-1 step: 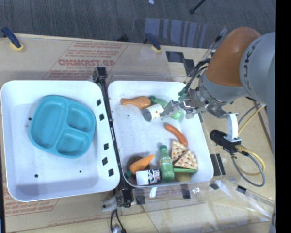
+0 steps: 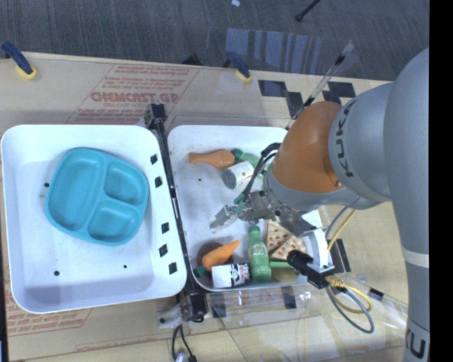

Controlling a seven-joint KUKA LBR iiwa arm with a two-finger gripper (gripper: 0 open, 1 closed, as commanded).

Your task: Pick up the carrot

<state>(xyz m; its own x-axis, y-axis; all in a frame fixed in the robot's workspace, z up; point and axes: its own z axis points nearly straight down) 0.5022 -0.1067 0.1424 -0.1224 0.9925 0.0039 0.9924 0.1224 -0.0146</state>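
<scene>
Carrot (image 2: 220, 253) lay just below the gripper (image 2: 228, 215) in the right bin (image 2: 183, 202), apart from the jaws, beside a green bottle (image 2: 258, 255). Jaws hung spread apart, clamped on nothing. Blue plate (image 2: 97, 194) sat well off in the left bin (image 2: 19, 225).

Lighting: even, diffuse overhead; moderately bright. Shadows: soft, short, under the arm (image 2: 377, 149) in the right bin (image 2: 183, 202). Glare: mild on white bin walls. Sharpness: slightly soft, low resolution; small items blur.
</scene>
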